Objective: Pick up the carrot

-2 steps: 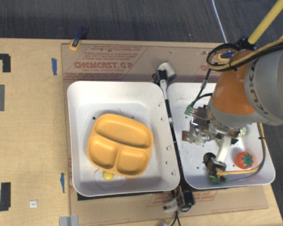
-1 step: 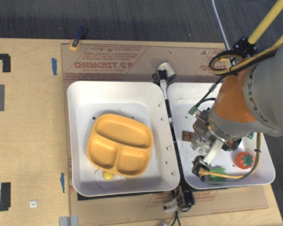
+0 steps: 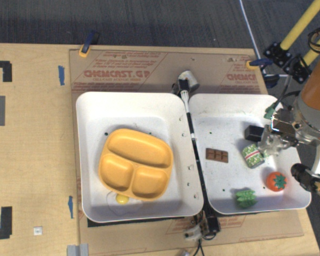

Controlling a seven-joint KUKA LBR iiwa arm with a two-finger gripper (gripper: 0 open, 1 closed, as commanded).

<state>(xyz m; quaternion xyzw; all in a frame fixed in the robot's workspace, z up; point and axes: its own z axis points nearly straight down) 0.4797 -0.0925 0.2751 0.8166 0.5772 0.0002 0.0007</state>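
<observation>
The fingers [image 3: 268, 144] hang over the right bin [image 3: 229, 113], below the grey wrist and its orange band. Whether they are apart or together cannot be told from this slant, and nothing is seen held between them.

Just beside the fingers, on the near side, lies a green-and-white toy food piece [image 3: 252, 156], close to touching them. A small black object [image 3: 253, 133] sits just to their left and slightly farther back. A red toy tomato [image 3: 276, 181] rests nearer the camera, and a green leafy toy [image 3: 245, 197] lies beyond it toward the bin's front edge. A brown chocolate bar piece [image 3: 216, 155] lies well to their left.

A bit of green [image 3: 270, 111] peeks out behind the fingers, beside the wrist. It may be the carrot's top, but that cannot be told.

Far left of the fingers, the left bin [image 3: 90, 143] holds an overturned yellow divided plate [image 3: 136, 163].
</observation>
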